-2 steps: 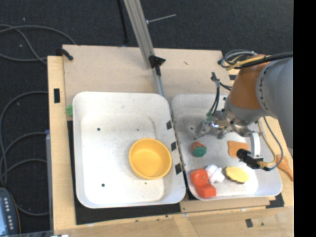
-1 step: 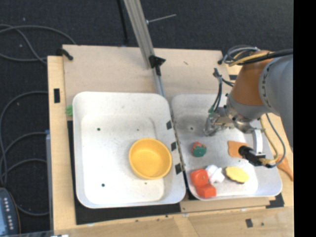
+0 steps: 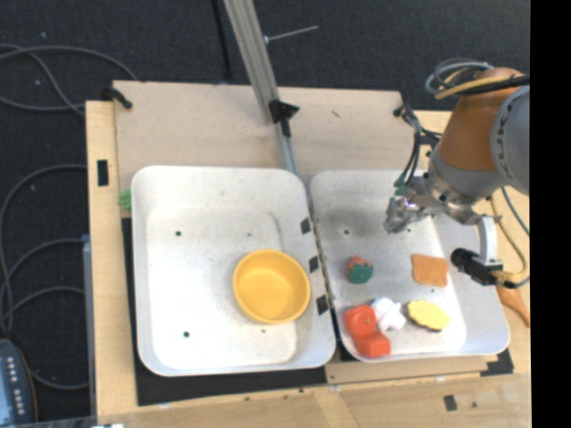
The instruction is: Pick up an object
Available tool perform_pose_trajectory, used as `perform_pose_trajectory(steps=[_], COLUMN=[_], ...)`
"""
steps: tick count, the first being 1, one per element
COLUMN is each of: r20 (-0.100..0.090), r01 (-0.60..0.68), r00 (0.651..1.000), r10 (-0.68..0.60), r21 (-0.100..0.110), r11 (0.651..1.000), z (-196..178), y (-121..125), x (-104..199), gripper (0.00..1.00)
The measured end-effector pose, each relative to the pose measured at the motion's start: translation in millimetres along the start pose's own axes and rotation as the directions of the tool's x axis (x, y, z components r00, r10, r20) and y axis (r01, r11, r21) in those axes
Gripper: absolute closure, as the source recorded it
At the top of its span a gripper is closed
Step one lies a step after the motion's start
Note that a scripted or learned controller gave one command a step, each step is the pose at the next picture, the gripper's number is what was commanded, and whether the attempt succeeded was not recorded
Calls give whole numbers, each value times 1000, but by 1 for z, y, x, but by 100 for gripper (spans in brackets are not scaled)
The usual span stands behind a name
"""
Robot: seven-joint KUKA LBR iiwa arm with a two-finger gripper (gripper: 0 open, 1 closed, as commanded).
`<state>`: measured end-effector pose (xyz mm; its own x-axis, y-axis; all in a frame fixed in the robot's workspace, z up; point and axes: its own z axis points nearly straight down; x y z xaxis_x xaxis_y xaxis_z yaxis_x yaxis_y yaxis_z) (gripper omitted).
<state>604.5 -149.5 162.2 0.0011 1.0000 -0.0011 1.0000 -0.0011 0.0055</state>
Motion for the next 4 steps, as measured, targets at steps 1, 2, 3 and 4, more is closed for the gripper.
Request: perform_pose_trajectory(steps=[1, 2, 3, 4], r20=[0, 1, 0, -1], r01=[4, 4, 6, 7], r00=[1000, 1000, 1000, 1000], r10=[-4, -4, -6, -7], r21=[-2, -2, 5, 5], r11=[1000, 1000, 1000, 1000], z=[-56, -114, -104, -102], y=[-8, 4, -24, -37], x=[2, -1, 50, 89], gripper=[100, 100, 100, 100])
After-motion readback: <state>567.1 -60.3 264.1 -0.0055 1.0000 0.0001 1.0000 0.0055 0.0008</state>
